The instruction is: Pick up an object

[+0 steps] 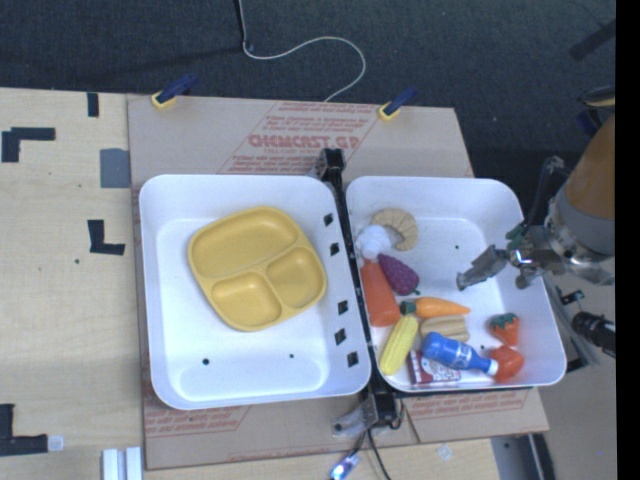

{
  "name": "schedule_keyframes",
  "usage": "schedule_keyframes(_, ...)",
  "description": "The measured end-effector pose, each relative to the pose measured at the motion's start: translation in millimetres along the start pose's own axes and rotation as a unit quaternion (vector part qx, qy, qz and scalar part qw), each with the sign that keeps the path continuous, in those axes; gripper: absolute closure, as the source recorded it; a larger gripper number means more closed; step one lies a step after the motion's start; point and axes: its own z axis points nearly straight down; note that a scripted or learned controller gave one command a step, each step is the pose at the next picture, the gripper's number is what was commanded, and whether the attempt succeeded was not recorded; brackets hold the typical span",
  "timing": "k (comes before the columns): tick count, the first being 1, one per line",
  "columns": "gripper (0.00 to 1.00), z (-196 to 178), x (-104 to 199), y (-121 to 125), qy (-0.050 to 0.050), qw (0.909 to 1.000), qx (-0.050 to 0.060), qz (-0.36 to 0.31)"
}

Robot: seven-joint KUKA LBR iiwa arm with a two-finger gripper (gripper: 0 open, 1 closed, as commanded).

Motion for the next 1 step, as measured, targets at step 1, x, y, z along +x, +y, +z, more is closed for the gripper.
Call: schedule_keyframes(1, 1.0, -9.9, 0.6, 0.2, 0.0, 1.0, 0.0, -0.001)
